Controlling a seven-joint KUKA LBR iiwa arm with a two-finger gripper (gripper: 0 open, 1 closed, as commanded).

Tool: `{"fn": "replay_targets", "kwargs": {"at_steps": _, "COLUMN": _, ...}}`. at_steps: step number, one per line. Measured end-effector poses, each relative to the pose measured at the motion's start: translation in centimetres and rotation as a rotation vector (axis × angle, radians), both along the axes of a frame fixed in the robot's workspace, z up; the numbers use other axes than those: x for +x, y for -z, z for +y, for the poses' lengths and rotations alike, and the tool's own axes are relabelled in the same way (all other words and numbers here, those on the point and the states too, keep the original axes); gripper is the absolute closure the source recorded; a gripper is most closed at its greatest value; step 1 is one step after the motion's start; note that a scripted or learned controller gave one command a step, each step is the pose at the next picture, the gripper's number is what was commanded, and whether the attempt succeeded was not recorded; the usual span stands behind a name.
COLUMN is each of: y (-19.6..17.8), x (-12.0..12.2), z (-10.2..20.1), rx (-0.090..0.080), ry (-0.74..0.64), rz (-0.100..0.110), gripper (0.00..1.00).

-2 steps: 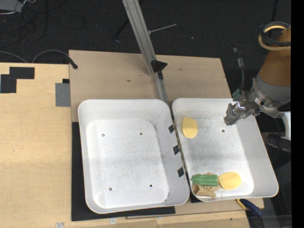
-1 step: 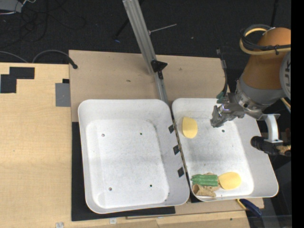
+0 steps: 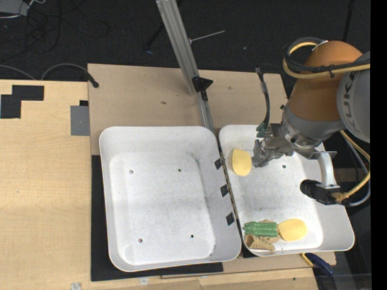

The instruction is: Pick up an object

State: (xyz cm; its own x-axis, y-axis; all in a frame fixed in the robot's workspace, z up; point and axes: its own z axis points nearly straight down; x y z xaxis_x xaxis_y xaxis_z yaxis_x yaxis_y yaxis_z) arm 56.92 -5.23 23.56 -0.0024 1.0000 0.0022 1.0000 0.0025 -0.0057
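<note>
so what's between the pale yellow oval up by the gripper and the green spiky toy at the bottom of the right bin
Only bare white bin floor: the camera view shows nothing between the pale yellow oval and the green spiky toy.

- Pale wooden bench top [image 3: 42,174] beneath a darker board [image 3: 145,95].
- Black floor [image 3: 109,23] behind, strewn with what appear to be cables [image 3: 72,8].
- Metal rail [image 3: 180,44] slants upward.

Light falls evenly from above, and my two white bins are the brightest things here. The left bin [image 3: 160,198] shows a soft grey shade along its left inner wall; the right bin [image 3: 290,180] carries a faint shadow under my hand [image 3: 261,156]. The counter [image 3: 42,180] is evenly lit, without glare. The floor behind lies dark, its cables barely legible. Focus is slightly soft throughout and the picture is grainy.
</note>
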Motion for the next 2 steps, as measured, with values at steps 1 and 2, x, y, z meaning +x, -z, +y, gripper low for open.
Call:
{"fn": "replay_targets", "kwargs": {"at_steps": 1, "y": 1.2, "x": -1.0, "z": 5.1, "rx": 0.000, "ry": -0.001, "rz": 0.001, "gripper": 1.00}}
{"fn": "replay_targets", "kwargs": {"at_steps": 2, "y": 2.1, "x": -1.4, "z": 10.2, "rx": 0.000, "ry": -0.001, "rz": 0.001, "gripper": 1.00}}
